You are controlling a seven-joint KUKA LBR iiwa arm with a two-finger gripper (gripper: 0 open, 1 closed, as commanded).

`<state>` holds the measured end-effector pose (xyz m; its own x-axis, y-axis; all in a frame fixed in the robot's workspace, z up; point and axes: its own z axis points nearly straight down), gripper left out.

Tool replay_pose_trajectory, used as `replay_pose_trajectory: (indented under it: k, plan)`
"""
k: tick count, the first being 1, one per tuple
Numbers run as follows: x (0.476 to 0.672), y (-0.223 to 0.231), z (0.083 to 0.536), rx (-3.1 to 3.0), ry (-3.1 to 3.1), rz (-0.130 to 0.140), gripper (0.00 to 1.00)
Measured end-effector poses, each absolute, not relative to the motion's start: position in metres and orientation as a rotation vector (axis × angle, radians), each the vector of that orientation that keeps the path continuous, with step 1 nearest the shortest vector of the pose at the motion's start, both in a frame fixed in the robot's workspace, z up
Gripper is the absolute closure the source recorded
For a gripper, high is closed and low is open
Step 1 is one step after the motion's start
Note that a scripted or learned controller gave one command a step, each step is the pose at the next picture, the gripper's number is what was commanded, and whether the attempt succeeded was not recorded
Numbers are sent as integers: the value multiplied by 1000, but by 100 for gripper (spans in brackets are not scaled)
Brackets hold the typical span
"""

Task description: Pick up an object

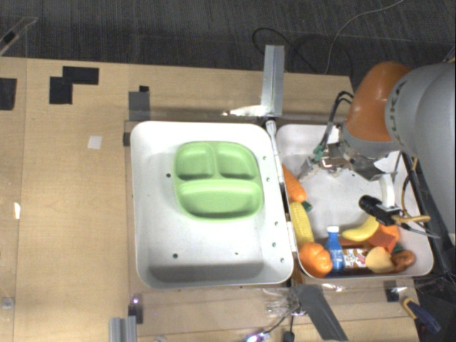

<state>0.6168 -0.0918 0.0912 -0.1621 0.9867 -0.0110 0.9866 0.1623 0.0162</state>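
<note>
The arm (420, 112) is reaching in over the right edge of the table (64, 212). Its orange band (372, 109) is hanging above the far right part of the right bin (335, 198). The pincer (326, 159) is hovering over the far half of that bin, above bare white floor and closer to the far edge than the near one. From this angle I cannot tell whether it is released or clenched.

The objects are all lying well apart from the pincer, along the bin's left and near edges. A carrot (293, 185) is resting against the left edge, about halfway down. A cob of corn (302, 223) is lying just nearer than it, along the same edge. An orange (315, 257) is sitting in the near left corner. A blue bottle (335, 249) with a white cap is lying right beside it, cap pointing toward the far edge. A banana (361, 229) is curving across the middle of the near half. A yellow-red fruit (379, 259) is sitting by the near edge, toward the near right corner. More pieces are crowding around that fruit, too jumbled to name.

Over in the left bin (142, 212), a green divided plate (217, 179) is lying flat in the far half, toward the right edge.
</note>
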Motion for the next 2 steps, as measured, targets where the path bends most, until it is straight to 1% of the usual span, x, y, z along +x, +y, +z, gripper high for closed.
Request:
replay_pose_trajectory:
  k: [1, 2]
  plan:
    - [648, -122, 104, 2237, 2198, 8, 0]
    - [589, -109, 90, 2299, 2130, 13, 0]
